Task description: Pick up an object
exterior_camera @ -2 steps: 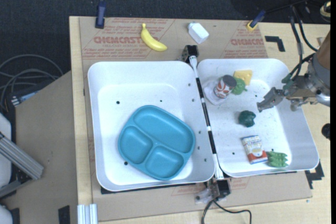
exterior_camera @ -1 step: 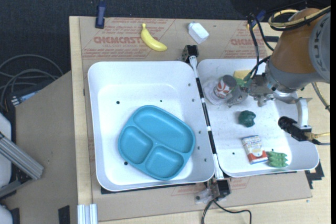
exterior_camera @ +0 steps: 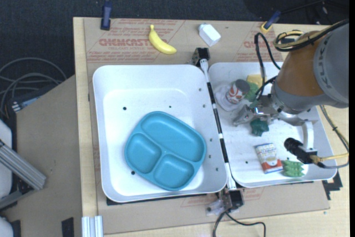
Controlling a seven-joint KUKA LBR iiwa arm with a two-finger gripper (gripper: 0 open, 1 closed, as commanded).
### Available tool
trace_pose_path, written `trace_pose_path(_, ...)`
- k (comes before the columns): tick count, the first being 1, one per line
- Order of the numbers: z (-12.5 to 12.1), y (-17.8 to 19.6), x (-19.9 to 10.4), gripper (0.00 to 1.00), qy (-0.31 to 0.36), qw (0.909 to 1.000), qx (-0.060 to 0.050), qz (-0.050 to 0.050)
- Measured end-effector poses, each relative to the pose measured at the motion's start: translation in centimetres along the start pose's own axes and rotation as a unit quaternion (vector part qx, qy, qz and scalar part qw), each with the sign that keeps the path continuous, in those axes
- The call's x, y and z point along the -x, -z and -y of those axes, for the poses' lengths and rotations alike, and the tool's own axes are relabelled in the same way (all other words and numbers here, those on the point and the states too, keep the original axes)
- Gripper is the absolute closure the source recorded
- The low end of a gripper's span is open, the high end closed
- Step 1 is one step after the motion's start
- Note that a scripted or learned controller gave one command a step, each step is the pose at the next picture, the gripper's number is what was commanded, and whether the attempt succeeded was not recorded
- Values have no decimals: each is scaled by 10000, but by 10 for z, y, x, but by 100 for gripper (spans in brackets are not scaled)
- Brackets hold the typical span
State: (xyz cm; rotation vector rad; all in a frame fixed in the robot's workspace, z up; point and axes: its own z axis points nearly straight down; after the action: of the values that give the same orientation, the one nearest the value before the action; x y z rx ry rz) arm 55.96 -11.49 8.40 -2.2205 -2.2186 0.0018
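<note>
On the bench outside the bins a banana (exterior_camera: 161, 41) lies at about 11 o'clock of the scene, long axis running from 11 towards 4, and a white block (exterior_camera: 209, 34) sits near 12; neither is within the bins; the left bin (exterior_camera: 111, 86) holds a blue tray (exterior_camera: 165, 149) with three wells, lying flat and well clear of the walls, with bare floor all round it; the right bin (exterior_camera: 238, 172) is crowded; a cup (exterior_camera: 234, 93) lies near its 10 o'clock corner, a yellow piece (exterior_camera: 254, 80) just beyond it; the gripper (exterior_camera: 250, 115) hangs low over the bin's middle, reaching in from 3 o'clock, and whether it is spread or closed I cannot tell; a teal thing (exterior_camera: 259, 127) sits just at its 5 o'clock, touching or nearly so, and looks the likeliest pick; a box (exterior_camera: 267, 157) lies farther towards 5, long axis roughly 11 to 5, with a green thing (exterior_camera: 293, 169) beside it at 3, close to the near wall; open floor lies at the bin's 7 o'clock, so a lift straight up seems safest.
</note>
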Motion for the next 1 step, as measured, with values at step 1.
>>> trace_pose_path(1, 12, 0, -11, 0, 0, 10000, 0, -3)
